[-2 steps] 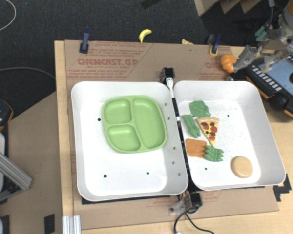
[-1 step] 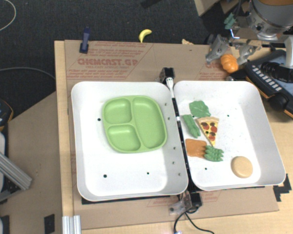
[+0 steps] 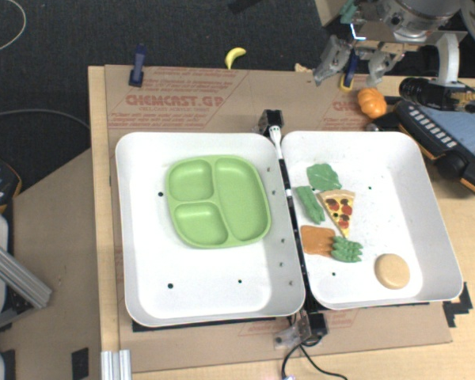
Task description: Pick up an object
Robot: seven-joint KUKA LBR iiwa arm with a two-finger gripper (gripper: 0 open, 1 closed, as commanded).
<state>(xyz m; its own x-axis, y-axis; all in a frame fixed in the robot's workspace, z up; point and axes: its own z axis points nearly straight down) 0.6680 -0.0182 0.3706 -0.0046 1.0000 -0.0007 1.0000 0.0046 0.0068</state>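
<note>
My gripper [image 3: 353, 68] hangs high above the bench's far edge, behind the right bin [image 3: 427, 204]. Its fingers [image 3: 327, 63] stand apart with nothing between them, so it is open. In the right bin lie a green leafy piece [image 3: 323, 176], a green pod [image 3: 309, 204], a pizza slice [image 3: 338, 207], an orange piece [image 3: 317, 240], a green broccoli-like piece [image 3: 347, 250] and a tan round cookie [image 3: 393, 271]. All of them sit well in front of and below the gripper.
The left bin [image 3: 142, 283] holds a green divided plate [image 3: 218, 202]. Behind the bins lie a small orange fruit [image 3: 371, 102], a yellow banana [image 3: 234, 55] and a blue clip [image 3: 137, 67]. Black gear [image 3: 439, 129] sits at the right edge.
</note>
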